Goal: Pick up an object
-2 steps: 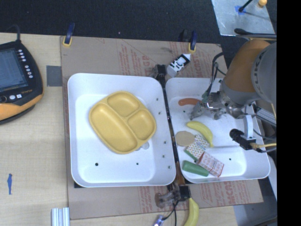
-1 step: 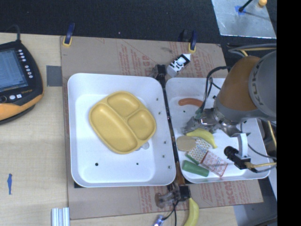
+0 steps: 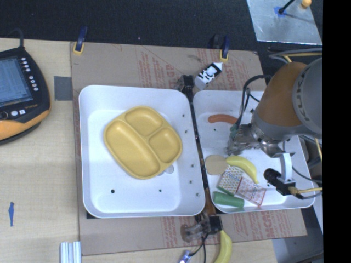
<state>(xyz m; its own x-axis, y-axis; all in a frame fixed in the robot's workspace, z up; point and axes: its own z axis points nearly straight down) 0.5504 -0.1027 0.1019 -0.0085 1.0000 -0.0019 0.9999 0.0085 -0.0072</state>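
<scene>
My gripper (image 3: 238,142) hangs low in the right bin (image 3: 219,98), near its middle, below the arm's orange band (image 3: 279,95). Just under it and to the right lies a yellow banana (image 3: 245,166). A reddish sausage (image 3: 222,118) lies a little up and left of the gripper. A tan round disc (image 3: 215,163), a patterned packet (image 3: 231,180) and a green piece (image 3: 227,200) lie in the near left part of this bin. I see nothing held in the gripper.
The left bin (image 3: 93,147) holds a yellow divided plate (image 3: 142,141). A teach pendant (image 3: 19,95) sits at the far left of the bench. Another banana (image 3: 222,247) lies outside the bins at the front. A black-and-white item (image 3: 208,74) lies behind the bins.
</scene>
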